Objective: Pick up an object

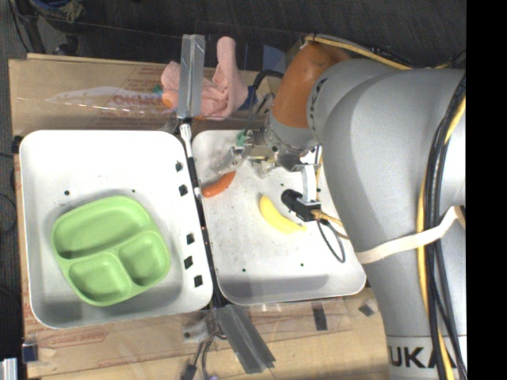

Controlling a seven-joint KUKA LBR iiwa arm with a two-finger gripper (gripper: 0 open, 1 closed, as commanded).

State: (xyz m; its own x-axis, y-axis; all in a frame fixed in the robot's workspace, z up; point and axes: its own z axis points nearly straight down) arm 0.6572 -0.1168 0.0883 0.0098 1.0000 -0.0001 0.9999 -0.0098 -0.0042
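Gripper [242, 150] down at the right bin's [261, 287] far edge, nothing seen between its fingers; whether they are open or shut I cannot tell

Left bin [36, 180] carries a green tray [111, 248] near its middle; in the right bin a carrot [218, 184] lies by the left wall, just below the gripper, and a banana [277, 216] sits near the centre. The approach looks under way: the next move calls for lining up over the carrot and closing on it

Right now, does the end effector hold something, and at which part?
It cannot be told: the end effector sits low above the carrot, with nothing visibly gripped.
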